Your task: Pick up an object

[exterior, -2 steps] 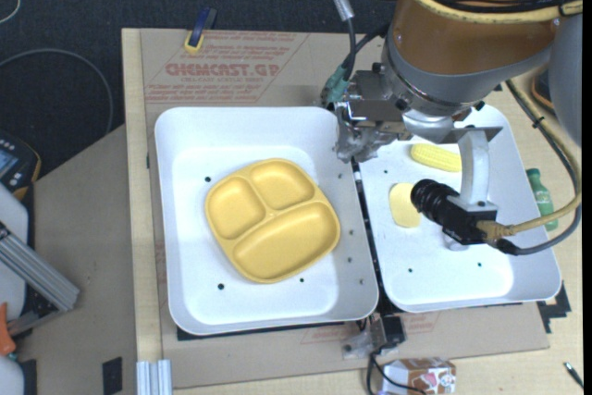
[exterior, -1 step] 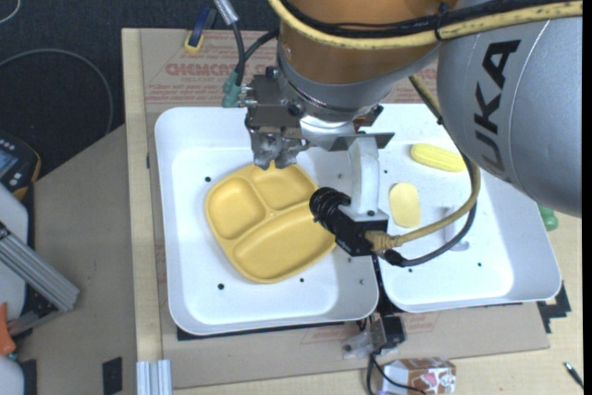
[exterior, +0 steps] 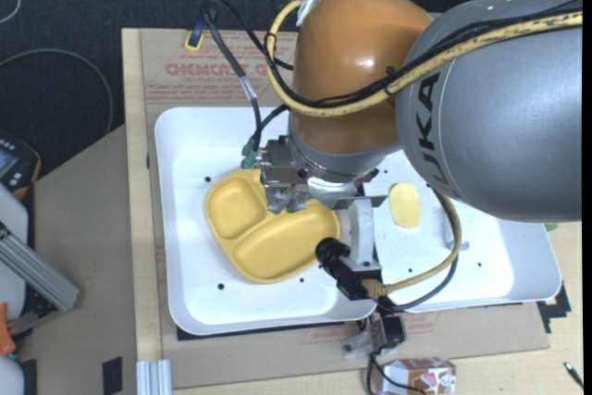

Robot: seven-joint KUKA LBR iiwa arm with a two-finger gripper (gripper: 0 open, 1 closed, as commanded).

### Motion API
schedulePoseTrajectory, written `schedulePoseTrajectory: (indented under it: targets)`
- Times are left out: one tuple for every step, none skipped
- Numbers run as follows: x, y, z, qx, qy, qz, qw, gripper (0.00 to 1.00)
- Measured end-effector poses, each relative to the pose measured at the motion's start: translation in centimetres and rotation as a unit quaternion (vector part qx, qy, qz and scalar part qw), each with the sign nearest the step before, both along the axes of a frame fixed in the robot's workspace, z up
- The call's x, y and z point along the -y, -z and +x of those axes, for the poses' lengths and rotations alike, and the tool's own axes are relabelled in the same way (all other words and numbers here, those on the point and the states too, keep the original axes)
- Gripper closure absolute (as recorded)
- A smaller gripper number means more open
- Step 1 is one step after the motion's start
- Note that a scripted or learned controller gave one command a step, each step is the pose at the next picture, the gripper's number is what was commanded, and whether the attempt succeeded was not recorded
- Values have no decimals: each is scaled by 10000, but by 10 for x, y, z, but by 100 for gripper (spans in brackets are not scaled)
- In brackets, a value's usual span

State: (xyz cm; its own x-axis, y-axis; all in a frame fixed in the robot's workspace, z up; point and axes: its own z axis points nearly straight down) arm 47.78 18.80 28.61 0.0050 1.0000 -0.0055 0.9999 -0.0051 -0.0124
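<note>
Dark carpet surrounds a bench topped with a printed cardboard sheet (exterior: 176,69), on which a shallow white bin (exterior: 185,199) sits beneath the camera. From the right, the grey arm (exterior: 499,106) reaches in, its orange wrist band (exterior: 356,60) filling the upper centre of the view. Below the band the gripper (exterior: 289,190) points down into the bin, directly over the yellow tray (exterior: 264,231); the wrist housing hides its tips, so an onlooker cannot tell its opening, nor whether anything is gripped.

Objects in the bin, counted: one yellow tray, one small pale-yellow piece (exterior: 404,205). The tray lies left of centre, a moulded dish with two rounded compartments (exterior: 236,203) separated by a raised ridge. The small piece lies apart from it, to the right, just beside the arm's black cable (exterior: 342,268).

Handling, judged from appearance: the tray looks like thin, glossy plastic, hence light, fairly stiff and slippery. Its broad curved faces offer no purchase; the outer rim or the dividing ridge appears the better place for a two-finger pinch, with the jaws straddling the thin wall. A grip near one end may let the tray swing or slide out. The small piece looks light and smooth, narrow enough to be taken across its width.
</note>
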Motion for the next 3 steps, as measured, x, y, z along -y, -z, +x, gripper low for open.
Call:
schedulePoseTrajectory:
  targets:
    - [-38,37,56,76,-38,30,10000,100]
    - [-32,41,128,92,-16,31,10000,100]
    - [-37,78,60,8,-33,20,10000,100]
